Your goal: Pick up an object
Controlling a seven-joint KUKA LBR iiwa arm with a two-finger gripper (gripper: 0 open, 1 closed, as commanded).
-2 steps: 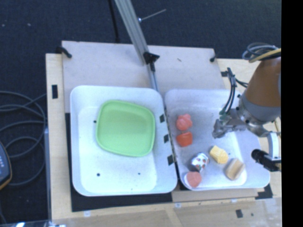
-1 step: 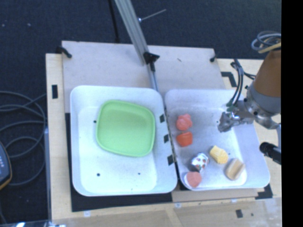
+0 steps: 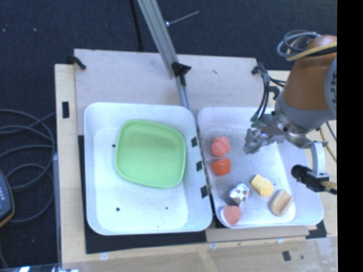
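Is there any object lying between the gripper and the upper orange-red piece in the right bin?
No. In the camera view, bare white bin floor separates the gripper from the upper orange-red piece; the other items lie lower in that bin.

Six small items loose in the right bin (image 3: 295, 217): pink lump (image 3: 220, 146), orange-red lump (image 3: 221, 166) just below, red-white ball (image 3: 239, 194), pink disc (image 3: 231, 214) by the near rim, yellow block (image 3: 262, 185), tan roll (image 3: 281, 202) alongside.
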